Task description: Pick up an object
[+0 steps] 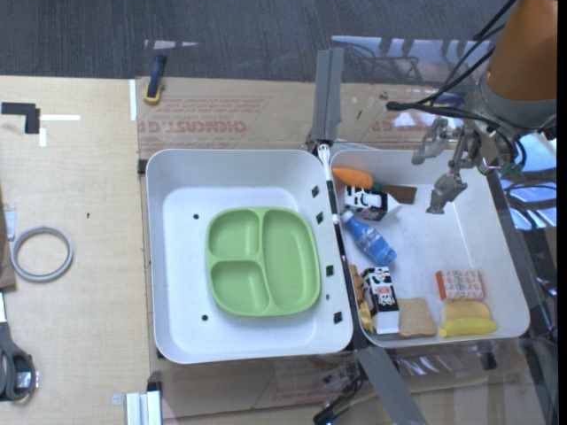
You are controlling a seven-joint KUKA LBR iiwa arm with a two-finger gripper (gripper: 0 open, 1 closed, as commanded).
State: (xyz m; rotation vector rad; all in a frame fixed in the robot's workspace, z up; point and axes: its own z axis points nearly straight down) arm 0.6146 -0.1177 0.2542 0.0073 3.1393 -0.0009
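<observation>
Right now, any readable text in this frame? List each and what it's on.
Red print on the cardboard behind the left bin: it appears reversed or upside down, and is too blurred to quote.
Orange packet in the right bin: printed pattern, too small to read.
Black-and-white carton: markings unreadable.
Blue bottle: no legible label.

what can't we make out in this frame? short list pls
- Pincer: small, blurred metal parts over the right bin; finger state unreadable, camera view.
- Arm: cut off by the top and right edges.
- Small carton: print too small to read.
- Item by the carrot: black-and-white thing, too small to identify.
- Bin divider side: objects by the blue bottle crowd against the wall, partly overlapping.
</observation>
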